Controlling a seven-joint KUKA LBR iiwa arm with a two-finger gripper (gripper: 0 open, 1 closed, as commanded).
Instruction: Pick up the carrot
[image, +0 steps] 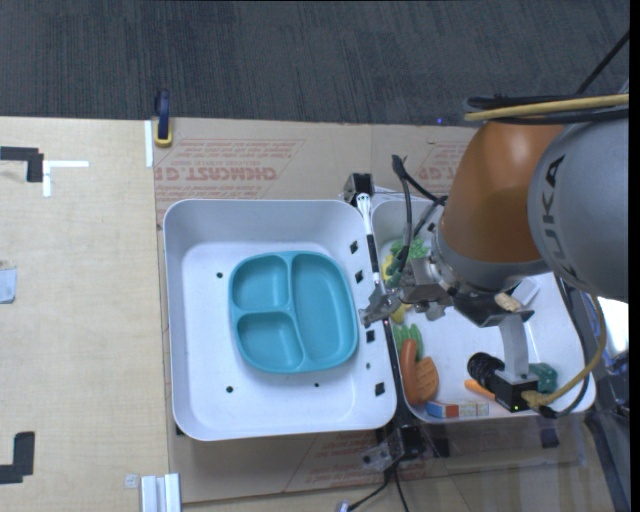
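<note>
The carrot (408, 354) is a slim orange piece with a green top, lying against the left wall of the right bin (572, 322), toward the front. My gripper (396, 301) hangs just behind it, low over the wall between the two bins and under the big grey and orange wrist. The arm hides most of the right bin. Nothing visible is being carried.
A blue divided plate (294, 311) lies in the left bin (195, 330). Beside the carrot sit a brown bread-like piece (426, 379) and a small red and blue box (452, 409). Green leafy items (406, 251) lie further back and a teal object (544, 377) at the right.
</note>
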